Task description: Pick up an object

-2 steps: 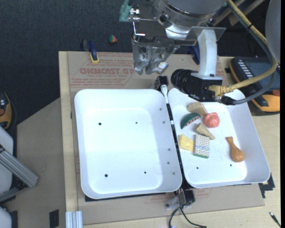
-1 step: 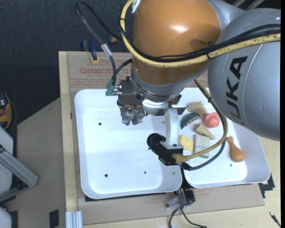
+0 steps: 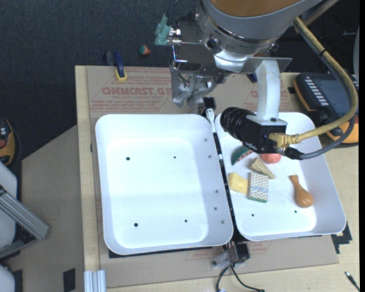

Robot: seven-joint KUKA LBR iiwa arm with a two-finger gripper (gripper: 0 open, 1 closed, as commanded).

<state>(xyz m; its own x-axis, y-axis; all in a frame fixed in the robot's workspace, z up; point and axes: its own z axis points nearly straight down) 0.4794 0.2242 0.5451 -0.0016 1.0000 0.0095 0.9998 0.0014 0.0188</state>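
Your arm (image 3: 251, 17) reaches in from far right; gripper (image 3: 191, 91) hangs at the far edge, tilted.

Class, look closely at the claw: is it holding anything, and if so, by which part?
It cannot be told. The claw hangs above the bench behind the bins, and its tips are too blurred to show any object between them.

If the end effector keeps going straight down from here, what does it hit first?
Probably the bench top just beyond the bins' far rims: the end effector hangs above it, not above the bin holding the objects. Height is unclear.
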